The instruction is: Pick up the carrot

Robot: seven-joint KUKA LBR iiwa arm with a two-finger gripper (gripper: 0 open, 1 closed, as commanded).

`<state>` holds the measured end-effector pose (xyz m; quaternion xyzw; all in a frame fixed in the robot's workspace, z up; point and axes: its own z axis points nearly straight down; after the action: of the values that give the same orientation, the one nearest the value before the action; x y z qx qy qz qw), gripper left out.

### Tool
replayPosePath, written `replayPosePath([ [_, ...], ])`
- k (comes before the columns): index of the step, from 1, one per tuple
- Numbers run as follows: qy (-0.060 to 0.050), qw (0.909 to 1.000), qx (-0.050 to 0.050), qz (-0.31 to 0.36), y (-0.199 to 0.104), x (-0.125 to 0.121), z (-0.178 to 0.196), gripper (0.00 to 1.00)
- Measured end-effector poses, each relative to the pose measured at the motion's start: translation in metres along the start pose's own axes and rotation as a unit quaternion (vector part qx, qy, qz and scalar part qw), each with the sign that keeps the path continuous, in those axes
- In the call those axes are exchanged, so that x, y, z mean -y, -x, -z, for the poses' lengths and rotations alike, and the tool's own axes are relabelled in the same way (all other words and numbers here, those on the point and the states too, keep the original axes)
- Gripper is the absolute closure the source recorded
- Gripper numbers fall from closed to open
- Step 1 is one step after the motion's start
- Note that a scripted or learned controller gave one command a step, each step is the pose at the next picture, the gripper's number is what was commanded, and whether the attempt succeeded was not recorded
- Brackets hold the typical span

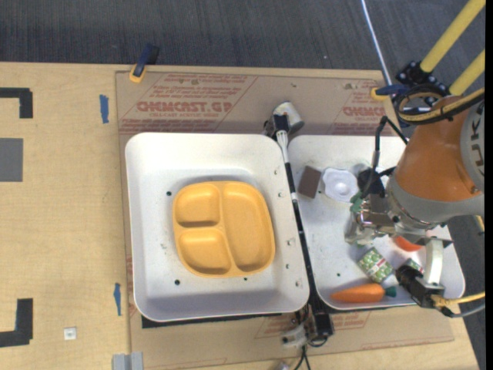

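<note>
Over the right bin (323,280) the arm's hand (368,228) hangs low; whether it is wide or narrow cannot be told. Just below it lies a green and white packet (375,264), and nearer the front wall the carrot (358,294) lies flat, apart from the hand. Behind sit a brown block (310,181) and a clear cup (338,183). On the left bin (146,206) rests a yellow divided plate (224,227).

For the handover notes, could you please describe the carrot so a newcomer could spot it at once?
Look in the right-hand white bin, beside the one holding the yellow divided plate. The carrot lies along its near edge, below the arm: long, tapered and orange, unlike the green-and-white packet just above it.
</note>
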<state>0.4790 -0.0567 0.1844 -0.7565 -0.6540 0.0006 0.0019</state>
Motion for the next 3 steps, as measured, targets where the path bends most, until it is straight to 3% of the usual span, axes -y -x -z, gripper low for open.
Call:
replayPosePath([
  [1, 0.002, 0.9925, 0.001, -0.122, 0.002, -0.001, 0.024, 1.00],
  [2, 0.001, 0.9545, 0.000, -0.298, -0.088, 0.006, 0.000, 1.00],
  [3, -0.001, 0.9551, 0.001, -0.296, -0.187, 0.028, -0.043, 1.00],
])
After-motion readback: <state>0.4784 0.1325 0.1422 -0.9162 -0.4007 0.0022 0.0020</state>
